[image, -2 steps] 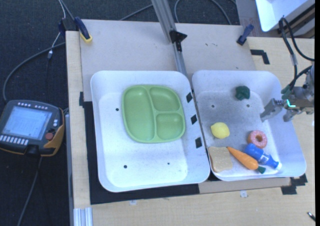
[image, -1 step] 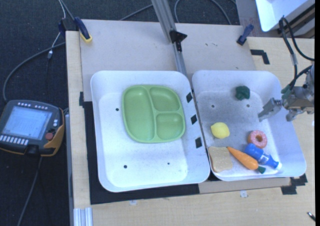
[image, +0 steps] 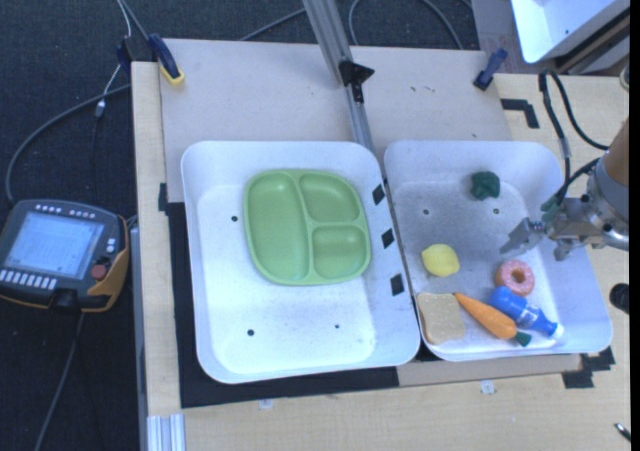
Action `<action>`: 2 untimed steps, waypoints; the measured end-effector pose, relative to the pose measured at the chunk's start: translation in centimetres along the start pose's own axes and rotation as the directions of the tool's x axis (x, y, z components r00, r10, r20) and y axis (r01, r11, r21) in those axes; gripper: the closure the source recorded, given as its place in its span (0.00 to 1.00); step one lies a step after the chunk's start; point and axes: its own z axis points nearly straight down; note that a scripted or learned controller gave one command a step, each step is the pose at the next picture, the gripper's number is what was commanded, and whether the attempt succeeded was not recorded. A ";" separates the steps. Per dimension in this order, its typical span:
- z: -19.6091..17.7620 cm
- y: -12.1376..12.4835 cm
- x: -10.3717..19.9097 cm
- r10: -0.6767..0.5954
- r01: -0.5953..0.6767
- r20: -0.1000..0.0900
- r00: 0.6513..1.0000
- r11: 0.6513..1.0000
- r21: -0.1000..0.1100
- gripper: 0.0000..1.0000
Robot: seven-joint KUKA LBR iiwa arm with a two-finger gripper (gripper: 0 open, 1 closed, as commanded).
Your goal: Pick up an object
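The gripper [image: 541, 237], fingers spread apart and holding nothing, hovers just above the pink doughnut [image: 516, 277] in the right bin [image: 440, 161].

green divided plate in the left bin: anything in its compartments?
Empty. The green divided plate lies flat in the left bin, and all three compartments show bare green.

No text, label, brand or number can be read anywhere; the handheld pendant [image: 60, 257] at the left has a lit screen, but its contents are too small and blurred to make out.
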 end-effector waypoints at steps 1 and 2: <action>5.4 0.9 -0.3 -0.001 0.001 0.000 1.000 1.000 -0.001 0.00; 10.1 0.3 -0.7 -0.001 0.001 0.004 1.000 1.000 -0.013 0.00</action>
